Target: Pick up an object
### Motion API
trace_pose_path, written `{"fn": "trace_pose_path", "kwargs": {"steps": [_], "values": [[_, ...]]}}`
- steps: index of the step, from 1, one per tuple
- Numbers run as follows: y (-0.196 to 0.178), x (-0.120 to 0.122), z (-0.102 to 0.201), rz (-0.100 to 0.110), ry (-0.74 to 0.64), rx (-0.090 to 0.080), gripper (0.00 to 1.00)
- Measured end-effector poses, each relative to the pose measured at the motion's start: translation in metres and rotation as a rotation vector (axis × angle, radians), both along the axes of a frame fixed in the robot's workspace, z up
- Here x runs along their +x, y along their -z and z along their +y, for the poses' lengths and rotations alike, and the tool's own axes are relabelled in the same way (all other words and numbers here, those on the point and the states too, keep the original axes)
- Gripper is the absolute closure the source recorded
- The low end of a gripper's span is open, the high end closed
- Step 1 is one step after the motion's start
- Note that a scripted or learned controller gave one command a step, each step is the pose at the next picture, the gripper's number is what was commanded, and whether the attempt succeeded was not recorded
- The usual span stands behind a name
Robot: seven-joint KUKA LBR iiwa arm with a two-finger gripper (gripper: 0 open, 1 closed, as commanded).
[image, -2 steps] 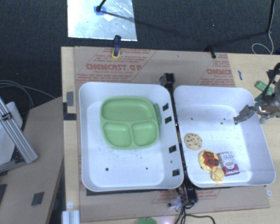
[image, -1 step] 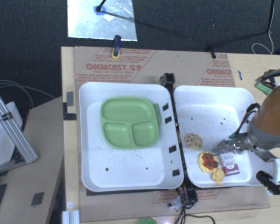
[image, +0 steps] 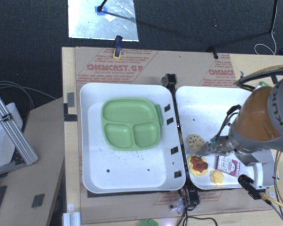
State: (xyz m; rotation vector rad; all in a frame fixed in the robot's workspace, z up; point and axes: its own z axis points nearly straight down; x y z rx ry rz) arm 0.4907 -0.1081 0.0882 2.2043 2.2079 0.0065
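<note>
Several small items are seen at 6 o'clock in right bin [image: 212, 105] | cookie [image: 194, 141] judged light, stiff, edge-gripped | gripper [image: 208, 147] just beside it at 3 o'clock, jaw state cannot be told

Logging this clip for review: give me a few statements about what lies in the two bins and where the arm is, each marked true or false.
1. The green divided tray lies in the left bin. True.
2. The cookie lies in the left bin. False: it is in the right bin, near the divider.
3. The arm reaches over the right bin. True.
4. The pink carton rests on the green tray. False: it lies on the right bin's floor, beside the pizza slice.
5. The pincer hovers over the left bin. False: it is over the right bin, by the cookie.
</note>
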Motion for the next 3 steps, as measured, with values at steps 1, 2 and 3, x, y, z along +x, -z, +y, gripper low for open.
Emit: {"fn": "trace_pose_path", "kwargs": {"steps": [1,2,3], "values": [[0.001,0.041,0.023,0.009,-0.004,0.010,0.00],[-0.010,0.041,0.024,0.008,-0.002,0.014,1.00],[-0.010,0.041,0.024,0.008,-0.002,0.014,0.00]]}}
